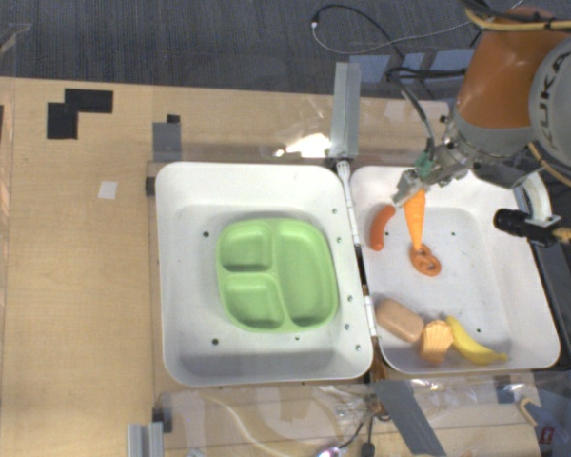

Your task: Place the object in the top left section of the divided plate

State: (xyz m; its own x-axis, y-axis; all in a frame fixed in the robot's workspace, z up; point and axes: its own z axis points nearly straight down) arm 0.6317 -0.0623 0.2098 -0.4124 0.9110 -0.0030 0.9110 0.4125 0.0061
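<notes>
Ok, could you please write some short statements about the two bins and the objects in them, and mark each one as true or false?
1. The green divided plastic plate lies in the left white bin. True.
2. The orange toy carrot with green leaves lies on the plate. False: it is over the right white bin, hanging upright under the gripper.
3. The yellow toy banana is near the right bin's front edge. True.
4. The arm reaches in from the left. False: it comes from the right.
5. The small red-orange sausage-shaped toy is in the left bin. False: it is in the right bin, near its left wall.
</notes>
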